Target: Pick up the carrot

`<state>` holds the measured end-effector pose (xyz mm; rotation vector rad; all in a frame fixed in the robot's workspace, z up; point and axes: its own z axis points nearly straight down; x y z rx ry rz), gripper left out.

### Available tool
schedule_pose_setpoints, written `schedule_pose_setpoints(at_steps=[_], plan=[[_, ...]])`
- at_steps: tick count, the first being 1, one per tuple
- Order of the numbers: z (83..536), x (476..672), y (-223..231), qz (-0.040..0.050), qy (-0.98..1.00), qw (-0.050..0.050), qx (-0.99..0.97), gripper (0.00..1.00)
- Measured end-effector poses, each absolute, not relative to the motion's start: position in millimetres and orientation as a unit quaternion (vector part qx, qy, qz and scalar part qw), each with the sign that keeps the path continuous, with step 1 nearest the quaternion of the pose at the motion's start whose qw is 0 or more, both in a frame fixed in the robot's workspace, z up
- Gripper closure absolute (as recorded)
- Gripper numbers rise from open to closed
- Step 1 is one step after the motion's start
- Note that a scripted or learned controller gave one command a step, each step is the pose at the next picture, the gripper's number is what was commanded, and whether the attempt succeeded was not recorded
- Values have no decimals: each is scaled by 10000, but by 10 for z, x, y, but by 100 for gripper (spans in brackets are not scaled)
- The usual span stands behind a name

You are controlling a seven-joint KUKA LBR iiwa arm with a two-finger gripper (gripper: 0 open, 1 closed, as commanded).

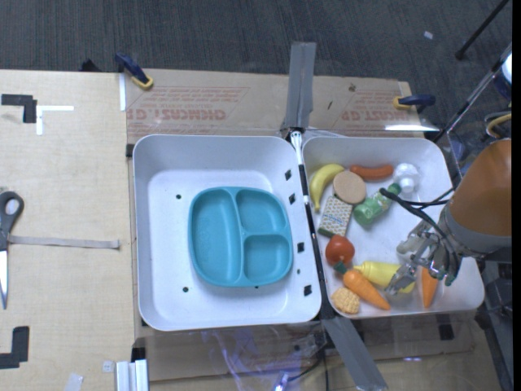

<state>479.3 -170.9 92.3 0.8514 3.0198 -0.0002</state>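
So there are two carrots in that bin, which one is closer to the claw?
The small carrot standing almost upright by the bin's right wall, right beside the claw. The bigger carrot lies slanted farther left, next to the tomato.

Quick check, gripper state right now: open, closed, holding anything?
Gripper: low in the right bin, between the two carrots; open or closed cannot be told, and nothing is visibly held.

Red print on cardboard sheet [269,104] behind bins, upside down, too blurred to read.
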Motion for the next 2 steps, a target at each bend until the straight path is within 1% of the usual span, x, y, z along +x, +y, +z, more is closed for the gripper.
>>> schedule_pose_setpoints(at_steps=[1, 2], plan=[[1020, 4819, -1713, 1, 9626, 48, 2710, 100], [1116, 4843, -1719, 3, 9626, 77, 2708, 100]])
